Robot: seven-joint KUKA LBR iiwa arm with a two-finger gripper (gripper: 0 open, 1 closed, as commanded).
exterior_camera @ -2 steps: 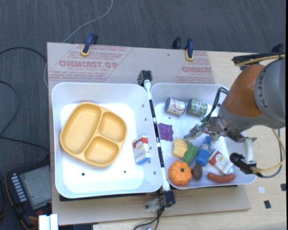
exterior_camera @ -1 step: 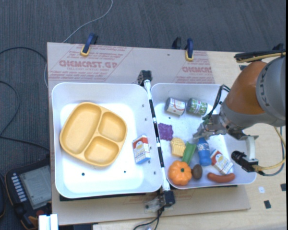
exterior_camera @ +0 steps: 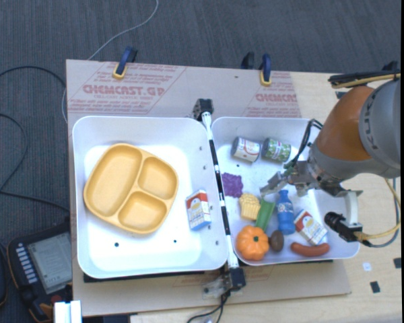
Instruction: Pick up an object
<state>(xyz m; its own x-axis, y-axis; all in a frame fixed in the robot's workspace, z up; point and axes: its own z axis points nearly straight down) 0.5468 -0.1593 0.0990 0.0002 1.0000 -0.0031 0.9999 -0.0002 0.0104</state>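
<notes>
My gripper (exterior_camera: 290, 182) hangs over the middle of the right bin (exterior_camera: 293, 125), open, with nothing between its fingers. Just below it in the view stands a blue bottle (exterior_camera: 285, 212), next to a green item (exterior_camera: 264, 215) and a yellow corn piece (exterior_camera: 249, 206). Two cans (exterior_camera: 246, 149) (exterior_camera: 277, 150) lie toward the bin's far side, above the gripper in the view. A purple grape bunch (exterior_camera: 232, 184) sits at the bin's left wall. Along the near edge are an orange pumpkin (exterior_camera: 251, 242), a small brown item (exterior_camera: 277, 241), a sausage (exterior_camera: 310, 249) and a red-and-white carton (exterior_camera: 310, 227).
The left bin (exterior_camera: 94, 261) holds a yellow divided plate (exterior_camera: 130, 187) and another red-and-white carton (exterior_camera: 198, 209). The arm's orange band (exterior_camera: 347, 133) covers the right bin's right side. A divider rail (exterior_camera: 215, 173) runs between the bins.
</notes>
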